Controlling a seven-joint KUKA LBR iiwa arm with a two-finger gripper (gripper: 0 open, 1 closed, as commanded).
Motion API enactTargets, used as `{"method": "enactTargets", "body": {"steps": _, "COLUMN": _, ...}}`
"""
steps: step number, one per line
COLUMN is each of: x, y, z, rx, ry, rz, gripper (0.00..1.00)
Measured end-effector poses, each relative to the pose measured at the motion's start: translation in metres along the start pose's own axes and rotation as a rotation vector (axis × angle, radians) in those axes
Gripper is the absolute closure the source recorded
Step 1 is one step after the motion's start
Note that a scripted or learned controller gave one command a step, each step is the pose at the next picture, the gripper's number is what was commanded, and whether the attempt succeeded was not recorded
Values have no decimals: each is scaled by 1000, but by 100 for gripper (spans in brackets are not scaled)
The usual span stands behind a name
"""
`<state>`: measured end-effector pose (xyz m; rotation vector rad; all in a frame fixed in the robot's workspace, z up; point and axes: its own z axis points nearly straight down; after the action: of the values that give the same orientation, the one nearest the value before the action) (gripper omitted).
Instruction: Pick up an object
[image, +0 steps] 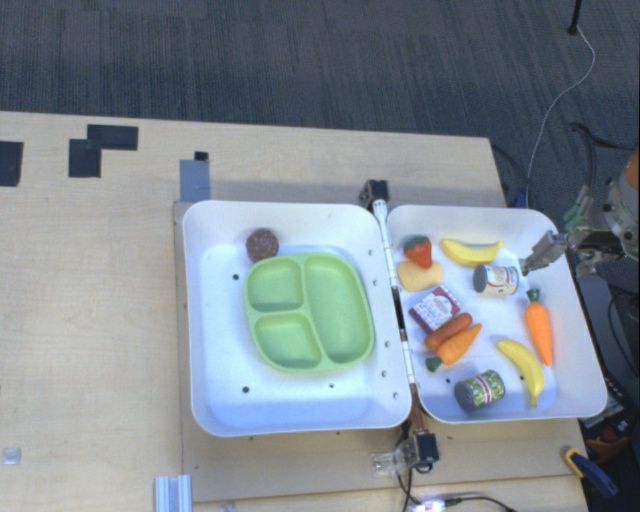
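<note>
The gripper (545, 252) hung over the right edge of the right bin (590, 395). It was too small and blurry to tell if it was open or closed. Just beside it lay a small can (497, 279) on its side. A banana (470, 250) and a carrot (539, 331) lay near the can. The left bin (215, 300) held a green tray (307, 312) and a brown cookie (263, 243).

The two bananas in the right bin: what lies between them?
In the camera view, the small can on its side and the orange carrot lie between the upper banana and the lower banana.
</note>
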<state>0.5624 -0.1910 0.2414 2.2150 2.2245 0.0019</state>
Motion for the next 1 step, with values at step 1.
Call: {"method": "enactTargets", "body": {"steps": 1, "x": 1, "y": 8, "z": 128, "rx": 3, "ry": 2, "rz": 1, "gripper": 0}}
